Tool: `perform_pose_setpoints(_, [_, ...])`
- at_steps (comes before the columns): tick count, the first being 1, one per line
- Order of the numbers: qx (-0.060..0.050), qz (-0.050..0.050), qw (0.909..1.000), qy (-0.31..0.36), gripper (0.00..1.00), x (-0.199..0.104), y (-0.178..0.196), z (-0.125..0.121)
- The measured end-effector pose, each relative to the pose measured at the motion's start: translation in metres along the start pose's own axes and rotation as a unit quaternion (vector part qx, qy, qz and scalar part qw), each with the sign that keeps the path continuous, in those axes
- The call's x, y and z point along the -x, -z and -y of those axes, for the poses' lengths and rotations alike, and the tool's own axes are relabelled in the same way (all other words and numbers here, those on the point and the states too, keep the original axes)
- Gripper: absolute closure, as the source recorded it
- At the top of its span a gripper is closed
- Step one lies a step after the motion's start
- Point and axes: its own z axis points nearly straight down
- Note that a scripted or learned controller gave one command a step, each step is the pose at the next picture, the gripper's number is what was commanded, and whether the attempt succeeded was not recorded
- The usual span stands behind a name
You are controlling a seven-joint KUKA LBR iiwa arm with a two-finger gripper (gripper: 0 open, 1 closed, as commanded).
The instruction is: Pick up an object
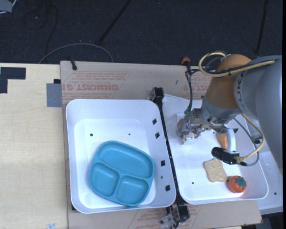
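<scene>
A grey arm (250,87) reaches from the right into the right bin (200,187), its gripper (188,130) low near the bin's left wall, finger state unclear, while a tan cracker (214,170) and tomato (236,183) lie near the front right and a blue tray (120,172) sits in the left bin (81,113).

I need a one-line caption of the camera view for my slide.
KUKA arm's pincer lowered into the right bin near a cracker-like piece and toy tomato; left bin holds a blue divided plate.
</scene>
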Motion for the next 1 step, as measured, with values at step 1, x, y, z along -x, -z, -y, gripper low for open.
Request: perform_pose_setpoints(1, [0.003,0.001,1.0,0.002,1.0,0.008,0.0515,0.0063])
